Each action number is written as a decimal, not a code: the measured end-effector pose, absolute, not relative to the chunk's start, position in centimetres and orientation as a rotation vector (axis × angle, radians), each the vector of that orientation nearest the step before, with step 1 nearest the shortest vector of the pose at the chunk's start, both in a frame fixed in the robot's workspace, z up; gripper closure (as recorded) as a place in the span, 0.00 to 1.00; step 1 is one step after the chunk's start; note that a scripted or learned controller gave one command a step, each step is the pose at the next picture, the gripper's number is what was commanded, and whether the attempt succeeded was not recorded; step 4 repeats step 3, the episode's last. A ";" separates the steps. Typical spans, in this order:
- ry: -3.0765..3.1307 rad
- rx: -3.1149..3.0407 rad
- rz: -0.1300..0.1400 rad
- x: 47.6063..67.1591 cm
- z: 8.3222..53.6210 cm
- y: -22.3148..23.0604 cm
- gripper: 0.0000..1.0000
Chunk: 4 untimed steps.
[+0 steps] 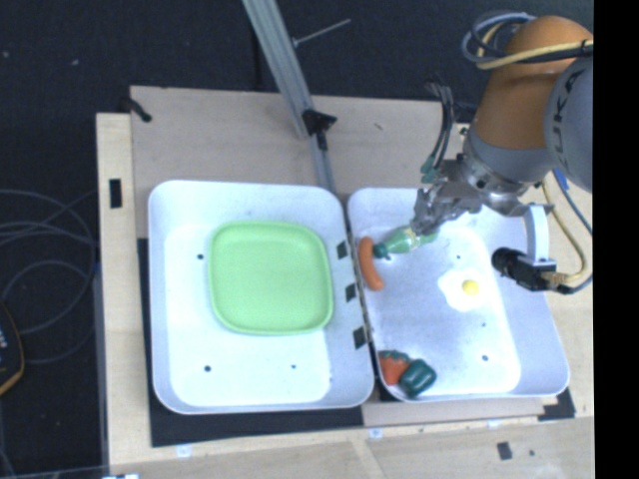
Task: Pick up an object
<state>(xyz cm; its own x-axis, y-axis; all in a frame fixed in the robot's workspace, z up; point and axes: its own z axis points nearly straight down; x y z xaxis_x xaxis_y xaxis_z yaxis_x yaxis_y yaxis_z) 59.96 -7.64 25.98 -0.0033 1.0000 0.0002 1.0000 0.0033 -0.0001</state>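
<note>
Two white bins: left bin (180, 367) and right bin (529, 357), side by side and touching. One green plate (270, 277) lying flat in the left bin, well apart from the jaws. In the right bin: one pale green bottle (399, 241), one orange sausage (370, 264), one fried egg (462, 289), and one teal block (417, 376) beside one orange-red piece (393, 367).

Reaching in from the right, wrist bent down, gripper (429, 220) low over the right bin's upper left part. Cannot tell whether the jaws are open or closed.

Bottle just below the jaws, tilted, near end at the fingertips; grip not discernible. Sausage just beyond the bottle. Egg to the lower right, apart. Teal block and orange-red piece well below, at the near wall.
</note>
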 end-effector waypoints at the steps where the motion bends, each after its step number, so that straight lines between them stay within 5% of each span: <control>1: -2.225 -2.218 0.000 60.4 24.6 -2.6 1.00; 3: -2.225 -2.218 -0.002 61.7 25.4 7.4 1.00; 4: -2.225 -2.218 -0.002 61.7 25.4 7.4 1.00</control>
